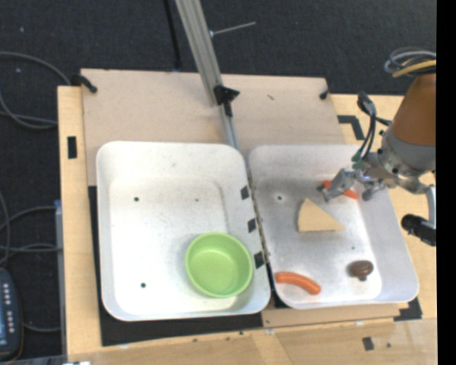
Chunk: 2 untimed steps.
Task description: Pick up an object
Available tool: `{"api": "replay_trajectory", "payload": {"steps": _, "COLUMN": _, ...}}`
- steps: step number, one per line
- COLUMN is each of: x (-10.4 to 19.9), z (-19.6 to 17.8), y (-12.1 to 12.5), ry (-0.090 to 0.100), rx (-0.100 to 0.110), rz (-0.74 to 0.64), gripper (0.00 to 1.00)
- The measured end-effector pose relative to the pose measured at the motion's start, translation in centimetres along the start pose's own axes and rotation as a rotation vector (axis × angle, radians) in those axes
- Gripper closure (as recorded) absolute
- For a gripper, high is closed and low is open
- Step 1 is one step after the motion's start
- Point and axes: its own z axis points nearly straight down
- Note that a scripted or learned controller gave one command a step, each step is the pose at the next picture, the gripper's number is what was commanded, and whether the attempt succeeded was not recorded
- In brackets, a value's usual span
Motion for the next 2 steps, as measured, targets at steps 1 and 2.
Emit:
{"api": "replay_trajectory", "payload": {"steps": 1, "x": 0.1, "z": 6.2, "y": 0.3, "ry": 0.001, "rx": 0.001, "rz": 0.001, "gripper": 0.0}}
{"api": "replay_trajectory", "payload": {"steps": 2, "x": 0.0, "z": 4.7, "y": 0.5, "ry": 0.0, "rx": -0.008, "rz": 0.005, "gripper": 1.0}}
